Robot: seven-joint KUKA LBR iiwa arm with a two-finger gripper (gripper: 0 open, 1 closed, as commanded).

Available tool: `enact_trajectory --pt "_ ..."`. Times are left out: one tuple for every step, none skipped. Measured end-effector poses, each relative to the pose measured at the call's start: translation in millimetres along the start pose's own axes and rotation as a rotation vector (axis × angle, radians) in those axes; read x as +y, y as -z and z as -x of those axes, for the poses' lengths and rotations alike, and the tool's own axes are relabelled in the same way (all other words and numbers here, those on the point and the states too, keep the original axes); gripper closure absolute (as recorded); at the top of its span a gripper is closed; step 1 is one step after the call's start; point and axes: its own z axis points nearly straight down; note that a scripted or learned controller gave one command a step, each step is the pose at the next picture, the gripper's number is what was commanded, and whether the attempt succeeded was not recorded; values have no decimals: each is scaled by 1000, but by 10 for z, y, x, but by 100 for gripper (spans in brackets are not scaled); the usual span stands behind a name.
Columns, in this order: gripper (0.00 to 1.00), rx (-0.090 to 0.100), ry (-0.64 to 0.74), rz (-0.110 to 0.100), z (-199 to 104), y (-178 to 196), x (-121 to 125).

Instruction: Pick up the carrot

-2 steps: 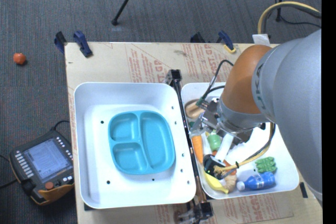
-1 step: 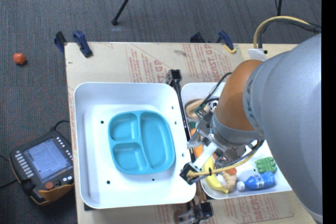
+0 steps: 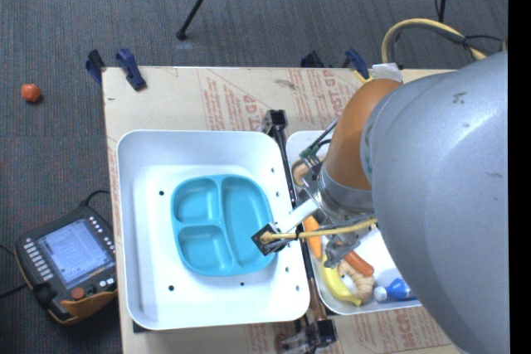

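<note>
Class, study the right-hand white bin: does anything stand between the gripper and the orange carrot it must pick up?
Nothing visible does. The gripper hangs right beside the tapered orange carrot in the right white bin. A yellow banana lies close by the carrot, not between them. The arm hides much of the bin.

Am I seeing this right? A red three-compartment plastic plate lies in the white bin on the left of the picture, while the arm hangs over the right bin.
Not quite: the three-compartment plastic plate is light blue, not red. The camera view shows it lying in the left white bin, while the grey arm hangs over the right bin.
</note>
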Motion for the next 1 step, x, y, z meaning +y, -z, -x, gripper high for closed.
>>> enact_trajectory --pt "0 2 266 3 454 1325 462"
